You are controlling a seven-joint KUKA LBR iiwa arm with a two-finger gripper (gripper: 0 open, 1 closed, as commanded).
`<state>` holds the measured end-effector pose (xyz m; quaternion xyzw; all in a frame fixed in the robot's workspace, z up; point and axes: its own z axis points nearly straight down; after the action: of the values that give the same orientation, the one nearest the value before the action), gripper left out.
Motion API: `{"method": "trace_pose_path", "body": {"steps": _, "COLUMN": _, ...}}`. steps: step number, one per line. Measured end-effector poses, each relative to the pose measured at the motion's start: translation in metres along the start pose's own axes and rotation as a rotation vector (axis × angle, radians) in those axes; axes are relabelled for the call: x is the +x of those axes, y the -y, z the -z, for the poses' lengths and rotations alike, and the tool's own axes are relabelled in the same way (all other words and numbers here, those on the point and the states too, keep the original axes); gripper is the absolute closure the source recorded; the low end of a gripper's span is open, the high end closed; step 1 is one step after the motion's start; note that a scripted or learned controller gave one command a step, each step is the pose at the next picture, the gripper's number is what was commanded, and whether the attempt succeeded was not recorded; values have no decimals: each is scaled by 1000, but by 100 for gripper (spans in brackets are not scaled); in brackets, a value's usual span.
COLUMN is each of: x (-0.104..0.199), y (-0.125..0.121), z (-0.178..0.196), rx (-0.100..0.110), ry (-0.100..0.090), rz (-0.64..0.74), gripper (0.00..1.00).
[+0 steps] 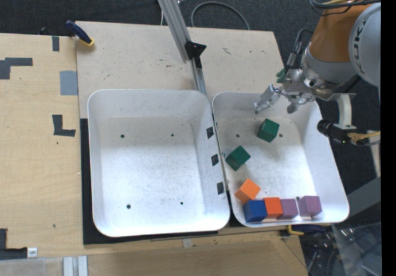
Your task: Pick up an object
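Two white bins sit side by side on the counter (142, 52), and the arm (346, 27) comes in from the right w/ its orange band up top. Left bin (148, 104) isn't where the action is; the right bin (322, 163) has all the blocks. Gripper (279, 100) hangs over the far end of the right bin, fingers spread apart w/ nothing between them, so no grasp yet.

Closest target by the look of it is the upper green cube (268, 130), just below the gripper and sitting on its own, tilted a bit. Second green cube (237, 158) is further toward the bin's left wall, also loose. Orange cube (249, 189) sits near the front, then a tight row along the front wall: blue (254, 210), orange-red (273, 207), two purple ones (289, 207) (310, 205).

Imo the smart move is going for the upper green cube: it's isolated, w/ free room on all sides. Arm prob needs to shift slightly toward the front, rotate the wrist so the fingers line up w/ two flat faces instead of corners, then drop straight down. The row at the front is a bad pick, blocks touching each other and the wall, no gap for the fingers.
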<state>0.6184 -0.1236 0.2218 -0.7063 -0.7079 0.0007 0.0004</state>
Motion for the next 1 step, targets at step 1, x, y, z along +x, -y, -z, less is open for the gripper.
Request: {"method": "trace_pose_path", "body": {"steps": 1, "x": -23, "y": 89, "z": 76, "rx": -5, "ry": 2, "rz": -5, "gripper": 0}}
